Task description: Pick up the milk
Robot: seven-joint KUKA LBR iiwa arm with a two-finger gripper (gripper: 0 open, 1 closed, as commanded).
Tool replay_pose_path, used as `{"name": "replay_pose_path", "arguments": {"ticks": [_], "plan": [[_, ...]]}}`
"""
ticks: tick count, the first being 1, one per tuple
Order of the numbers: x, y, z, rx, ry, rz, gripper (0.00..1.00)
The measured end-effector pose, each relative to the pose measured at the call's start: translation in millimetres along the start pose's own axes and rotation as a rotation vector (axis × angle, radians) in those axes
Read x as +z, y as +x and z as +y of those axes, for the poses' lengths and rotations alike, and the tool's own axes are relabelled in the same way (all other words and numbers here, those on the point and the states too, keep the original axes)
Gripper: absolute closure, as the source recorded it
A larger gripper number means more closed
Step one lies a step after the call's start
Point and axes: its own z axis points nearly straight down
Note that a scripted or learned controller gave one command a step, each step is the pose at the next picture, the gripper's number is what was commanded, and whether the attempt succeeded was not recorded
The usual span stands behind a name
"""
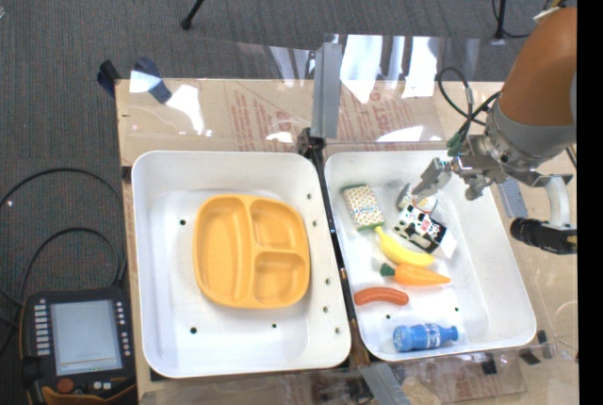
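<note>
1. Jaws hang over the far-left part of the right bin, fingers slightly apart as far as I can tell, nothing between them.
2. Milk lies just below and a touch left of the jaws, close under the fingertips but seemingly not touching; a short drop toward the camera side should reach it.
3. Its long axis seems to run diagonally, upper left to lower right.
4. Looks like a small carton, white with black cow patches, lying tilted on its side.
5. Near to far in that bin: blue bottle, sausage, carrot, banana touching the milk's near edge, then the milk, green-patterned packet to its left.
6. Crowding risk, my guess: the banana could get nudged.
7. Left bin holds a yellow divided plate, well apart on the worktop.
</note>
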Motion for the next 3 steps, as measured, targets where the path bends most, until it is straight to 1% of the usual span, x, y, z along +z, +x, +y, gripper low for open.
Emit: {"name": "replay_pose_path", "arguments": {"ticks": [1, 2, 3], "plan": [[150, -26, 19, -0.047, -0.001, 0.0, 0.0], [139, -27, 20, -0.042, -0.004, 0.001, 1.0], [70, -33, 6, 0.037, -0.002, -0.001, 1.0]]}}
